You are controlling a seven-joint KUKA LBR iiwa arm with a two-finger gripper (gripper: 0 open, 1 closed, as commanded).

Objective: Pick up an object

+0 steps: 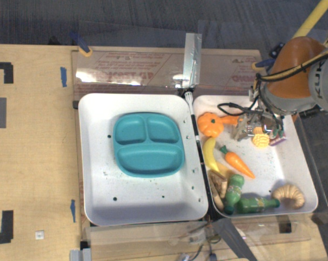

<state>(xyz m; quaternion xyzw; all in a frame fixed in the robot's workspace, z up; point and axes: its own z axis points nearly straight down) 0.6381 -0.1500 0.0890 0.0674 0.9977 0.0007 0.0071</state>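
Green toy bottle (254, 204) lies along the near wall of the right bin (304, 162), beside a tan croissant (290, 194). Farther back, a small yellow corn piece (261, 140) sits directly under the pincer (254, 128), touching or just beside its tip; whether the pincer is apart or together I cannot tell. An orange carrot (237, 160) lies slantwise just nearer and left, a pumpkin (210, 124) and banana (209, 155) beyond. Left bin (93, 162) holds a teal divided plate (148, 144).
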